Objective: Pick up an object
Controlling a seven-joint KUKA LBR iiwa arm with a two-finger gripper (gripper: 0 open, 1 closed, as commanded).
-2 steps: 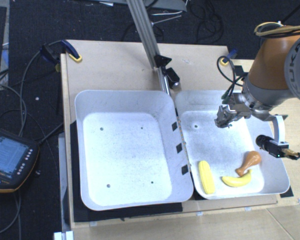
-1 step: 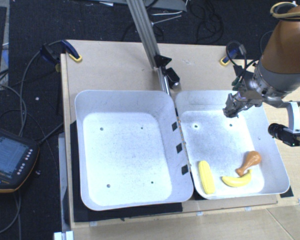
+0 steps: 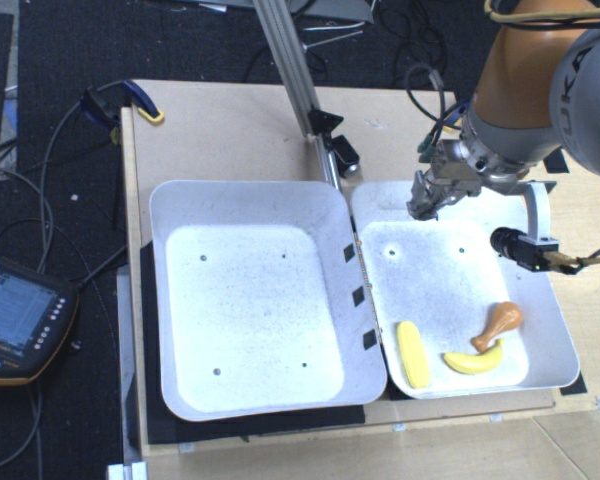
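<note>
Three small things lie in the right bin (image 3: pixel 540 268), all toward its near edge: a stubby yellow block (image 3: pixel 412 354), a curved yellow banana (image 3: pixel 473 363) just beside it, and an orange-brown drumstick-shaped toy (image 3: pixel 499 323) whose thin end meets the banana's tip. The left bin (image 3: pixel 180 208) sits alongside, on the same tabletop (image 3: pixel 230 133). The arm comes in from the right, and its hand (image 3: pixel 423 208) hangs over the far left corner of the right bin, well apart from all three things. From where I stand the hand is a dark clump, and I cannot tell how it is set; nothing seems to be carried under it, though the tip is too murky to be sure. My reading is that the pick is at the approach stage, with no object yet chosen by contact. The next move would call for a sweep toward the near side of the bin and a descent onto one piece; the block looks the easiest, lying a little clear of the others, while the banana and the toy touch and could be nudged together. A black fitting (image 3: pixel 517 247) on a white bracket juts over the bin's right wall, and the arm's upper body is cut off at the picture's edge.
</note>
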